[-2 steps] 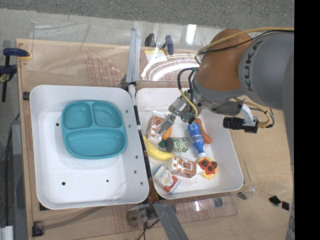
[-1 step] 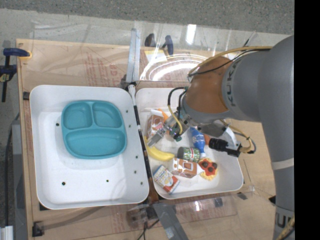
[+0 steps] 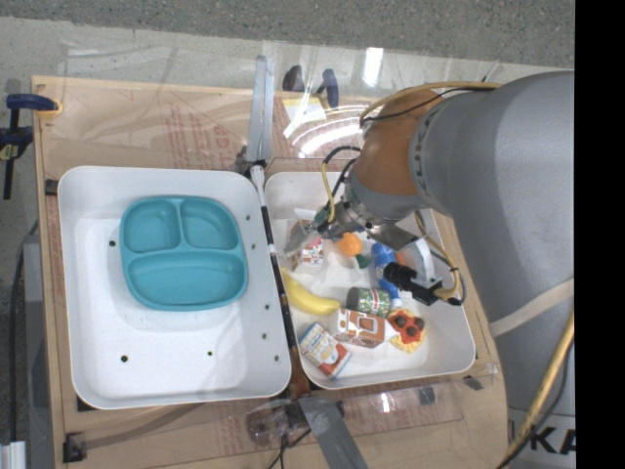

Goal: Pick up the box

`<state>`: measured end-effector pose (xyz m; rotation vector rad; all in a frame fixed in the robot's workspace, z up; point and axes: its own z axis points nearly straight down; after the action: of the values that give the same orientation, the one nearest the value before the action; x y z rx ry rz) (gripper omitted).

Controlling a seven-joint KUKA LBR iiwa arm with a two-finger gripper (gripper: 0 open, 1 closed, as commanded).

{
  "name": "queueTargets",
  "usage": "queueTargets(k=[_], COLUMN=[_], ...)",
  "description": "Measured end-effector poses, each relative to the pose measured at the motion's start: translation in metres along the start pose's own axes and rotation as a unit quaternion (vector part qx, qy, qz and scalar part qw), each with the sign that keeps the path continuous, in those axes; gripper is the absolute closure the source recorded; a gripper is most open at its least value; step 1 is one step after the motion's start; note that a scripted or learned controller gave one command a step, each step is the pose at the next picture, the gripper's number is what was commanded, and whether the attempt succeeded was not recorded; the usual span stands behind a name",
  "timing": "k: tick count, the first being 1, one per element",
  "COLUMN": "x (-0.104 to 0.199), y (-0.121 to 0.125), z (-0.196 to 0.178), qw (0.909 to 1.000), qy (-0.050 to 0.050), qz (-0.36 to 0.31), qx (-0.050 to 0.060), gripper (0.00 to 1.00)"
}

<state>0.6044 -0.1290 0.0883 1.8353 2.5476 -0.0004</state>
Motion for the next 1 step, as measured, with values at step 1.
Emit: queueTargets(k=[1], x=[-0.0048], y=[0.0134], z=[-0.0001], qw=[0.9908], qy=[0.0], qz=[0.135], qx=[0.0], gripper=[0.0])
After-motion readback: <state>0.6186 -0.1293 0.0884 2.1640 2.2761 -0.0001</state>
